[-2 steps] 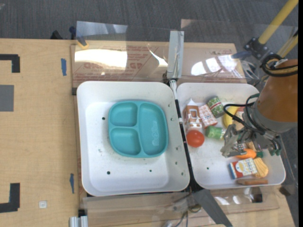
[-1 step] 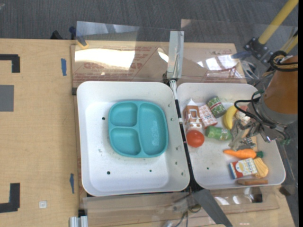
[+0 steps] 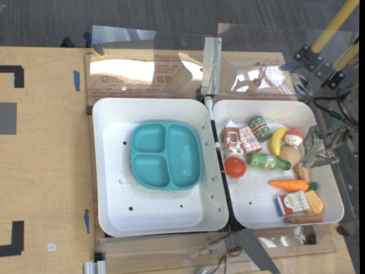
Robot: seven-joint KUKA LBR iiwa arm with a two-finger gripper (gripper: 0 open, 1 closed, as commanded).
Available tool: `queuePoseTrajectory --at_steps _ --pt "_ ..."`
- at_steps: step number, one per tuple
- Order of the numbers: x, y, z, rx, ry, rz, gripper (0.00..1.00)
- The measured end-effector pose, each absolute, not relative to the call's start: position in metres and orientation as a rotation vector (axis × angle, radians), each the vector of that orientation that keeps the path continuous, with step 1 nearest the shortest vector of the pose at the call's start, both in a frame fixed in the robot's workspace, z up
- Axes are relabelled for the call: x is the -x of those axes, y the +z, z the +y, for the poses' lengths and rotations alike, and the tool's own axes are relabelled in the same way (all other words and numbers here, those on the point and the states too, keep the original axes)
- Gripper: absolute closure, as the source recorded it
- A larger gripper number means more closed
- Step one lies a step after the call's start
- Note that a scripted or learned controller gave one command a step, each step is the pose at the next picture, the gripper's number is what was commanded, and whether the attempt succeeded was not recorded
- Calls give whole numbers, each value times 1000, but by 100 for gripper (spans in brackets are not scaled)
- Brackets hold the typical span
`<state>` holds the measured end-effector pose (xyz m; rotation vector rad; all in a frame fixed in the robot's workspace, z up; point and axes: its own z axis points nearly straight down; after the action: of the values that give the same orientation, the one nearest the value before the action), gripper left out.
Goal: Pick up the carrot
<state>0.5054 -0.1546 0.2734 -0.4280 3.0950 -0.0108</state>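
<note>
The carrot point(image 3: 290, 184) is orange with a green stub at its right end. It lies flat in the right bin point(image 3: 254, 207), towards the front right. A metallic gripper point(image 3: 317, 148) with dark cables hangs at the bin's right rim, a little behind and to the right of the carrot and apart from it. Nothing shows between the gripper and the carrot.
Around the carrot lie a green bottle point(image 3: 268, 162), a red tomato point(image 3: 235, 166), a banana point(image 3: 278, 140), a green can point(image 3: 261, 128), small packets point(image 3: 239, 140) and a juice carton point(image 3: 292, 202) beside a corn cob point(image 3: 314, 199). A teal divided plate point(image 3: 167, 154) sits in the left bin point(image 3: 108, 170).
</note>
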Motion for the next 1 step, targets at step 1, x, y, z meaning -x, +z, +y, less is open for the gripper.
queuePoseTrajectory --at_steps 1 --pt "-491 128 -118 357 9 3128 100"
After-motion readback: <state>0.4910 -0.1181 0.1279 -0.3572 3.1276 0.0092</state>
